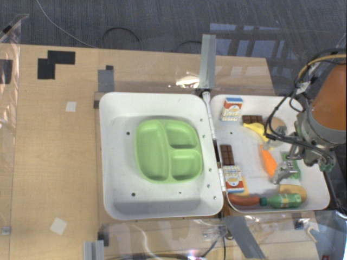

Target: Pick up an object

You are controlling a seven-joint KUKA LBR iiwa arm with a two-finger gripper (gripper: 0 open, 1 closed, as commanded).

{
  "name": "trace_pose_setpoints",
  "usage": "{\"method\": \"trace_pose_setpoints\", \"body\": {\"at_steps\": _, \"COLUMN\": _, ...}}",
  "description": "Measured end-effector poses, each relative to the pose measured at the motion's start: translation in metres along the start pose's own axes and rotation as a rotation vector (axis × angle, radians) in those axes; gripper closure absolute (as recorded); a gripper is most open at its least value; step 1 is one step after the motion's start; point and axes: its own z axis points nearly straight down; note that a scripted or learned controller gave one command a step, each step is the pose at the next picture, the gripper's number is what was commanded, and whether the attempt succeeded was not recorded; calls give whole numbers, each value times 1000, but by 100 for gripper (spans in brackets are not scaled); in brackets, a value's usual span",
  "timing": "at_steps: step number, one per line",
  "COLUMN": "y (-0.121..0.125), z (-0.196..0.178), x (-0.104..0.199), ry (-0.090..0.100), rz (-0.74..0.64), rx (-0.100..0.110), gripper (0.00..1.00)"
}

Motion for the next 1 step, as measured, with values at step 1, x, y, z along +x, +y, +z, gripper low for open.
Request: {"method": "trace_pose_setpoints", "body": {"at_steps": 1, "y": -18, "z": 134, "x": -34, "ry": -2, "rz": -119, "rx": -1, "gripper": 0}}
